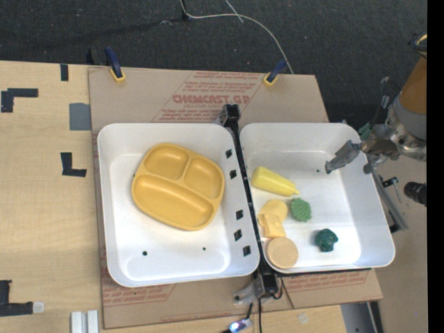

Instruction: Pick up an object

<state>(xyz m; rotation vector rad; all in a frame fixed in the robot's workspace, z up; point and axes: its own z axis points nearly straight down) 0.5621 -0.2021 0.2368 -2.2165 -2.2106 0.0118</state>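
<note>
The right bin (368, 255) holds several small items: a yellow cone-shaped piece (274, 181), a pale orange chunk (272, 218), a light green broccoli floret (300, 209), a dark green floret (326, 239) and a tan round disc (282, 252). My gripper (354, 160) hangs over that bin's upper right corner, up and to the right of all the items. It is open, with nothing between its fingers, and one grey finger (341, 157) points down-left toward the bin floor.
A yellow divided plate (179, 186) lies in the left bin (111, 207). A black divider (239, 193) runs between the bins. Blue-and-yellow clamps (114, 66) hold the cardboard sheet at the back. A white cable (257, 23) trails over the dark floor.
</note>
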